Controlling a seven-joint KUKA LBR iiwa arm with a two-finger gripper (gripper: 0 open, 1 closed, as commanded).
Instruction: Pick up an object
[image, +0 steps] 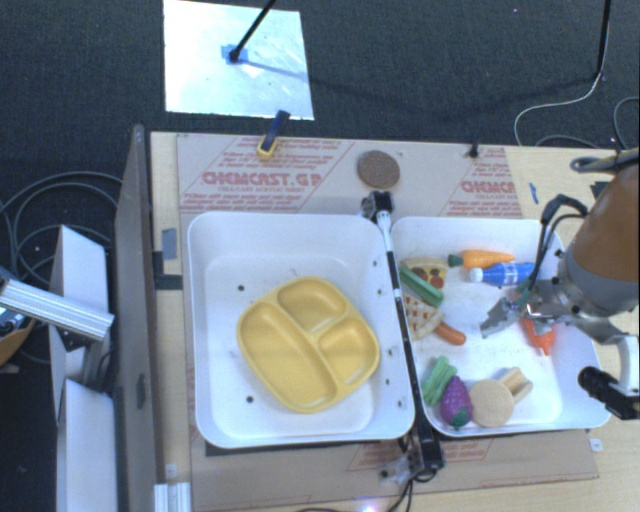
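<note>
The grey arm with its orange band enters at the right edge of the frame, wrist angled down-left, its hand low with dark fingers spread apart.

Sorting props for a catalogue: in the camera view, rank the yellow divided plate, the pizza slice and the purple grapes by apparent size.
1. yellow divided plate
2. pizza slice
3. purple grapes
</note>
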